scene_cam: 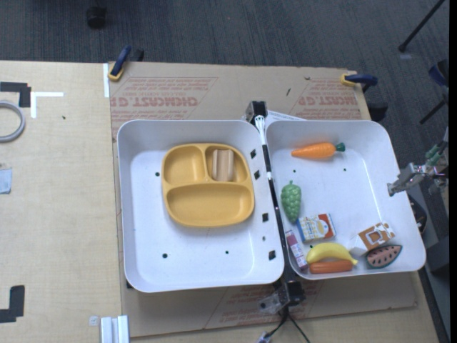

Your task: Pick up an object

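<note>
The right bin [357, 184] holds several toy foods. An orange carrot [314, 150] lies near its far wall. A green bunch of grapes [290, 200] sits by the left wall. Toward the front are a small printed carton [316, 228], a yellow banana [330, 251] resting against a red sausage [330, 266], an orange-and-white box [376, 235] and a watermelon slice [384, 256]. In the left bin [143, 249] a yellow divided plate [207, 199] carries a tan block [223, 165] in its upper right compartment.
Both bins stand on a cardboard sheet [171, 98] held by blue-and-yellow clamps [119, 63]. A black clip [256, 111] joins the bins at the back. A metal fixture [414, 176] juts at the right bin's outer rim. A cable [285, 313] runs off the front.
</note>
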Controlling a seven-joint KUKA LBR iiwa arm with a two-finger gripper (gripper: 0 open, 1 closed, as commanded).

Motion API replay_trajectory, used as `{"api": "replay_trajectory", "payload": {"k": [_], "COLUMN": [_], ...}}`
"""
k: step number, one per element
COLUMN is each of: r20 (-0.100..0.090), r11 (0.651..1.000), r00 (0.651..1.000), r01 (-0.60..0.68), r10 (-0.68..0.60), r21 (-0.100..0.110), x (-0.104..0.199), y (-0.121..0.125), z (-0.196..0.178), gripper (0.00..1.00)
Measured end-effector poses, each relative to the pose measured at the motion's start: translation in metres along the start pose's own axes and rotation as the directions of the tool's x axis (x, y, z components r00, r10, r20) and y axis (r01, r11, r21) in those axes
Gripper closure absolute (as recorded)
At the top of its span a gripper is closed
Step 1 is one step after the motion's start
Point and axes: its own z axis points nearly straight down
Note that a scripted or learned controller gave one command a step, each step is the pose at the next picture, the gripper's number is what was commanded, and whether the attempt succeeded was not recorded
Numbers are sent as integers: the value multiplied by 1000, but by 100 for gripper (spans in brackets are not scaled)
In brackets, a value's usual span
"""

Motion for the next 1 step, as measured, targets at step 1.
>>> {"api": "replay_trajectory", "payload": {"k": [1], "r20": [-1], "r11": [989], "r00": [989], "r01": [147], "r10": [-147], "r21": [0], "x": [7], "y": [-14], "z": [146], "gripper": [0]}}
